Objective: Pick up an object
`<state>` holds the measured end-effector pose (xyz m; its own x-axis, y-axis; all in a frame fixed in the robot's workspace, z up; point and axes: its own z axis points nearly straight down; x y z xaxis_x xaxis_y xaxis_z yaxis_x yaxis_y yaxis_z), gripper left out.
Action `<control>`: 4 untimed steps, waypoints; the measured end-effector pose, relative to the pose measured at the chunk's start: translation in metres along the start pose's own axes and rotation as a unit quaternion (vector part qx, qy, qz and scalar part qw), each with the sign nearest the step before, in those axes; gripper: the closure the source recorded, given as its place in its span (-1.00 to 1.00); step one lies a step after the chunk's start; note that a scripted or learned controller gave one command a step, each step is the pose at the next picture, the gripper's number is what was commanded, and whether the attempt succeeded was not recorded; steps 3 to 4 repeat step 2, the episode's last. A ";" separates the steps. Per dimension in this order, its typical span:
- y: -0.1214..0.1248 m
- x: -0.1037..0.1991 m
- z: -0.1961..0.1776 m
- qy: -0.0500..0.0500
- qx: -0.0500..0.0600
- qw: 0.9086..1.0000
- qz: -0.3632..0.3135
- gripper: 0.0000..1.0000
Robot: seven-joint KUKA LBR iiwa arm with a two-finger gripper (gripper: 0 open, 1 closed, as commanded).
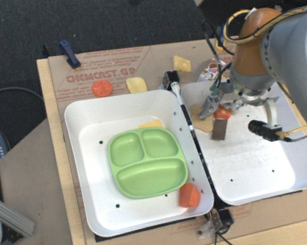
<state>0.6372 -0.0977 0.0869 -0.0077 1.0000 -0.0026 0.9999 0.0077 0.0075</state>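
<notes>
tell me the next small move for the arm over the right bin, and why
Probably a short, straight descent. The gripper hangs over the near-left part of the right bin, directly above a small brown block with an orange-red piece at its tip. Whether anything is gripped is unclear, so lowering onto the block comes first.

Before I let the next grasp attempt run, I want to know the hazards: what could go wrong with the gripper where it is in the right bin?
1. The gripper hangs near the right bin's left wall, over a brown object; descending, it might strike the wall.
2. The brown object leans or stands near a tan piece; closing could catch both or knock one aside.
3. A black cable hangs beside the wrist and may snag.
</notes>
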 end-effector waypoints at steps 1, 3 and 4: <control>-0.001 -0.005 -0.012 -0.001 -0.002 1.000 0.003 1.00; -0.065 0.072 -0.104 0.004 0.002 1.000 0.000 1.00; -0.065 0.072 -0.104 0.004 0.002 1.000 0.000 1.00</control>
